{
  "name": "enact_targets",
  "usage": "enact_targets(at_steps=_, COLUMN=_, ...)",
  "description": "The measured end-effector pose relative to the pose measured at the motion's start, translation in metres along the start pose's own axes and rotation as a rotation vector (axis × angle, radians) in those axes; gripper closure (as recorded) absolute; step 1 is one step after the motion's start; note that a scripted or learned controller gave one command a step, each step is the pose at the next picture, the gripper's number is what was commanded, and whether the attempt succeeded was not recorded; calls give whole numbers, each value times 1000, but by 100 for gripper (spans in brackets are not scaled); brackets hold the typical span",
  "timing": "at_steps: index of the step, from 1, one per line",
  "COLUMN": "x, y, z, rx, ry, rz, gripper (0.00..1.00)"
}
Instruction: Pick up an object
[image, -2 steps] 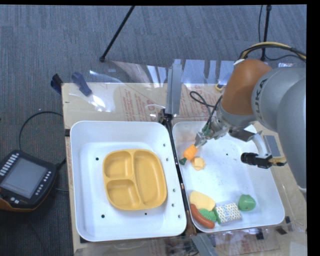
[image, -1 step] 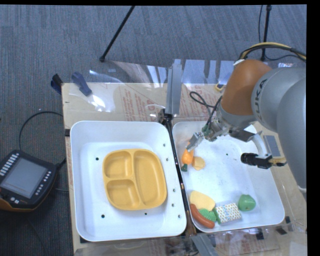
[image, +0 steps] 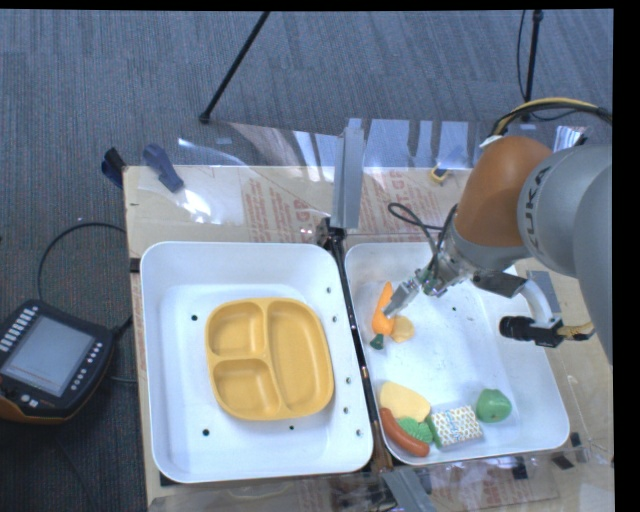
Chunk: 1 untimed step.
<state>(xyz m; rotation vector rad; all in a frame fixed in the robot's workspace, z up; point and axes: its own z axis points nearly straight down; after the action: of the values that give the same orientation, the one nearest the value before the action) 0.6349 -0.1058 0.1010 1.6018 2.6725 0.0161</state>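
In the right bin (image: 520, 395) an orange toy carrot (image: 383, 309) lies near the left wall with a small yellow piece (image: 402, 328) beside it. My gripper (image: 406, 296) hangs just right of the carrot, its fingers low over the yellow piece. Along the front of that bin lie a yellow food piece (image: 404, 401), a red sausage (image: 403, 438), a white-and-green block (image: 457, 425) and a green round toy (image: 493, 405).
The left bin (image: 170, 400) holds a yellow divided plate (image: 269, 357). A metal post (image: 345, 185) stands behind the divider between the bins. A teach pendant (image: 48, 357) lies on the floor at left. The arm's grey and orange body (image: 520, 205) covers the right bin's back corner.
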Motion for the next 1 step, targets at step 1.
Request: enact_targets(at_steps=1, x=23, y=-16, z=0, rx=1, ry=1, rz=37, gripper=0)
